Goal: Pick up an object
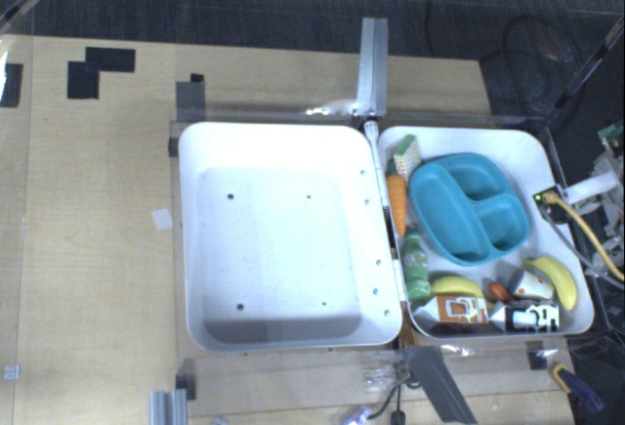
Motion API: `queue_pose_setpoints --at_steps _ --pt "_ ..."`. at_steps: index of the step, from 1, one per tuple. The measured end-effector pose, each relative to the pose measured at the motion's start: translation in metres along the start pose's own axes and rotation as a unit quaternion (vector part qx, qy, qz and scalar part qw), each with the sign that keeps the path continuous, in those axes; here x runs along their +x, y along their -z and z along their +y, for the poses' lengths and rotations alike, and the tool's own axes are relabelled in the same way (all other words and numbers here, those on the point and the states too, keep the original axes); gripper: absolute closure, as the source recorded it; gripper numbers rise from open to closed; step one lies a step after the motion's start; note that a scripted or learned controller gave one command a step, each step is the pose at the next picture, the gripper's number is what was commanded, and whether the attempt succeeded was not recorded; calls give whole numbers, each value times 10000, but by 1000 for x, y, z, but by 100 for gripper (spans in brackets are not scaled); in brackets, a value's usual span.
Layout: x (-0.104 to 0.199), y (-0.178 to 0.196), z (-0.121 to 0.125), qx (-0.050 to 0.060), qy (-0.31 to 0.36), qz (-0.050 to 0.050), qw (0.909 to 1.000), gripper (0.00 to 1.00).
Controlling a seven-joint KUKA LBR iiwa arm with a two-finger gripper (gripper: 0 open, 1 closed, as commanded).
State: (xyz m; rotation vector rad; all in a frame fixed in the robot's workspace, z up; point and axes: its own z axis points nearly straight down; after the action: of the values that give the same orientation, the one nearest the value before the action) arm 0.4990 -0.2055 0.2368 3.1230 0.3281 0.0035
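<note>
The right bin [535,151] holds a jumble of objects. A blue divided plate [469,208] fills its middle. Along its left wall lie a small green-and-white item [405,155], an orange carrot [395,202] and a green bottle-like item [417,269]. One yellow banana [558,280] rests at the bin's lower right, and another yellow piece [457,286] lies above a brown-orange box [463,312]. Beside the box lies a black-and-white item [528,318].
The left bin [278,233] sits beside the right one, sharing a middle wall. A grey metal post [374,66] stands behind the bins. Yellow and black cables [578,223] and a white fitting [592,189] crowd the right bin's outer edge. Black tape marks [98,69] lie on the bench.
</note>
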Motion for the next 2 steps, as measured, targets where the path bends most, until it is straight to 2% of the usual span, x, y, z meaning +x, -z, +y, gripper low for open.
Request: queue_pose_setpoints --at_steps 1,2 --pt "0 0 0 1 2 -2 10000 0" --pt "-10 -97 -3 5 -8 10 10000 0"
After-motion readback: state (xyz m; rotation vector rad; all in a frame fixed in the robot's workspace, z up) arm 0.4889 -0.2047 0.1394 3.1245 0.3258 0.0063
